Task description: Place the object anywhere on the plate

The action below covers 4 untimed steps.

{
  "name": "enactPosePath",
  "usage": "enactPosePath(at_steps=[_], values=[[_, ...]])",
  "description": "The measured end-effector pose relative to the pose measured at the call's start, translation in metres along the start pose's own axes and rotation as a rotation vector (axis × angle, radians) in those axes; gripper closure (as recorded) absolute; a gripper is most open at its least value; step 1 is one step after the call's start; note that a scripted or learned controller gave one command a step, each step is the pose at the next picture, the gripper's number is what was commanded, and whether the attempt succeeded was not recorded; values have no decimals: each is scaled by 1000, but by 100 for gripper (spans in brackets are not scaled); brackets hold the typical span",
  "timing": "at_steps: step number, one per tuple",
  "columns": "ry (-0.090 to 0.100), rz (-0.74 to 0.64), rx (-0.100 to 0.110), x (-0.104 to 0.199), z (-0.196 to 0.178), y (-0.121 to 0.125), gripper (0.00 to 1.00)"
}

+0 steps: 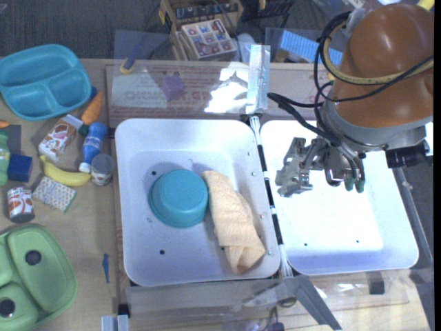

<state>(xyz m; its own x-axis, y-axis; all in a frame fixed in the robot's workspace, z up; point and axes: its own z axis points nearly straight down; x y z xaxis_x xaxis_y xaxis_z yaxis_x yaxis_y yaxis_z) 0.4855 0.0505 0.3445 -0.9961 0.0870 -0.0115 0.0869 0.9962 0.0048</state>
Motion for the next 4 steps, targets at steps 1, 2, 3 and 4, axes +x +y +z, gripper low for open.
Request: enactPosePath(at_steps=[1,2,3,4], values=[[-6,4,-3,-3,-10,0,100],[-13,7,-5,-7,-19,0,100],[-19,10,-8,-10,-29,0,100],[-26,12,-10,-14,-39,0,100]])
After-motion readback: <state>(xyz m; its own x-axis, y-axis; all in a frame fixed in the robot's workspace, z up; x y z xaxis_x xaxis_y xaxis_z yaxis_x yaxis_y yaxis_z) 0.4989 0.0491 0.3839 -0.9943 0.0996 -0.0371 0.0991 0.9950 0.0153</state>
